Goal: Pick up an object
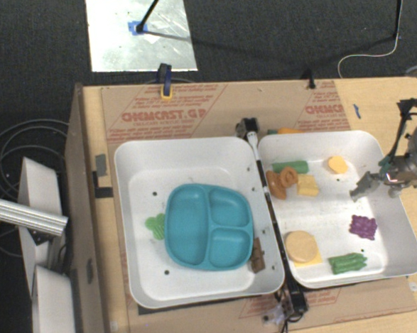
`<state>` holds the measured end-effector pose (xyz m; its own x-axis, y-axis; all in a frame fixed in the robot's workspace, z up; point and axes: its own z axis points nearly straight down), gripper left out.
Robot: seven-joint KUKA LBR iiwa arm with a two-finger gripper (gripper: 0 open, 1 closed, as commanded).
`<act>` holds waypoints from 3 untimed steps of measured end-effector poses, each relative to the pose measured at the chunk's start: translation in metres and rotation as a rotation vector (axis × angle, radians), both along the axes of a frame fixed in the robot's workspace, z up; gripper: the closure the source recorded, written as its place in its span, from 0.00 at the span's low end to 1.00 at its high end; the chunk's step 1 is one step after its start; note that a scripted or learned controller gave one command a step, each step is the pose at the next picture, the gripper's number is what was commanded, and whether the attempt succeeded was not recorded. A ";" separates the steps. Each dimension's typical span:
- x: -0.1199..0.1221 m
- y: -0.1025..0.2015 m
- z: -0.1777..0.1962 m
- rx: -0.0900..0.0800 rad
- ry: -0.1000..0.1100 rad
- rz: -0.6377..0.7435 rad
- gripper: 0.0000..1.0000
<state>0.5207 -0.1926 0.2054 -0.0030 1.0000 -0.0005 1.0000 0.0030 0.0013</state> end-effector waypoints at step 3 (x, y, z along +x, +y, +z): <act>0.020 0.065 -0.108 0.001 0.006 -0.005 0.00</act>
